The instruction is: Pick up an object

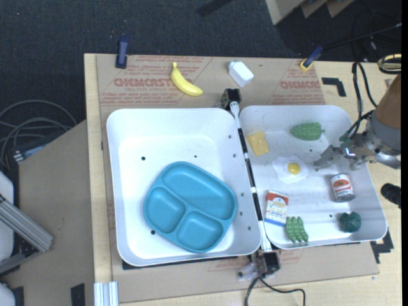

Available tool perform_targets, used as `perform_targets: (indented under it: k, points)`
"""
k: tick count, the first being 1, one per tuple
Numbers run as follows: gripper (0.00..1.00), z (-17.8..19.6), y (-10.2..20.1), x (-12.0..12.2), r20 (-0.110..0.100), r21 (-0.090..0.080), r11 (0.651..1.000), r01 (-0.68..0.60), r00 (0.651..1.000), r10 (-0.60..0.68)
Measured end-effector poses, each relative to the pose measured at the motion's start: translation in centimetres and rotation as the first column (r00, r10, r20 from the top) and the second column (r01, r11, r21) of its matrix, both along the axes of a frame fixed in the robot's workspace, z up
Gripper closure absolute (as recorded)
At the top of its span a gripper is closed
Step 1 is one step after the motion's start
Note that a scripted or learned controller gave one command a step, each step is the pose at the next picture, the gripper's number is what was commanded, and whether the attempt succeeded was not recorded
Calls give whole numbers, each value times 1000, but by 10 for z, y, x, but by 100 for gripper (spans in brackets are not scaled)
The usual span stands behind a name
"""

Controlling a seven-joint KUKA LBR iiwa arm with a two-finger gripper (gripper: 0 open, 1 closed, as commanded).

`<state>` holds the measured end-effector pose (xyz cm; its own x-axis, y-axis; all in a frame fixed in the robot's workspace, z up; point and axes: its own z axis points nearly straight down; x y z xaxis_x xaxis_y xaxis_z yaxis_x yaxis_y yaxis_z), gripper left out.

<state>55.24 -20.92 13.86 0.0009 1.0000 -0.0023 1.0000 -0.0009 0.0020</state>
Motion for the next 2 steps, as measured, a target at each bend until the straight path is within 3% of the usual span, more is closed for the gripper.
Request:
perform_targets:
  k: [1,2]
  points:
    - [0,-55,-4,-12,-6,6,1000,-2,1000,2]
    - [0,-54,9,-72,-4,3,1000,0,1000,0]
